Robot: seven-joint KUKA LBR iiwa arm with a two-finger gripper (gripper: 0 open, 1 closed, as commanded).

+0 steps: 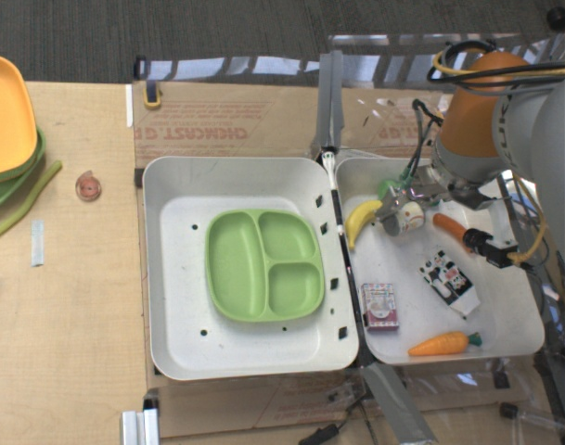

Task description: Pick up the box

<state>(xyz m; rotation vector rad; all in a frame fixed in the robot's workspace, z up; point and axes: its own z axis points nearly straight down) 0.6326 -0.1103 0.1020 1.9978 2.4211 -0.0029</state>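
A small pink and white box (379,306) lies flat near the front left of the right bin (514,327). A black and white patterned box (446,279) lies to its right, in the middle of that bin. My gripper (400,209) hangs low over the bin's back left part, just right of a banana (360,221). It is well behind both boxes and touches neither. The grey arm with its orange band (477,109) reaches down from the back right.
An orange carrot (440,344) lies at the right bin's front edge, and another orange piece (455,230) sits right of the gripper. The left bin (171,276) holds a green divided plate (264,265). Yellow and green dishes (4,137) stand far left on the bench.
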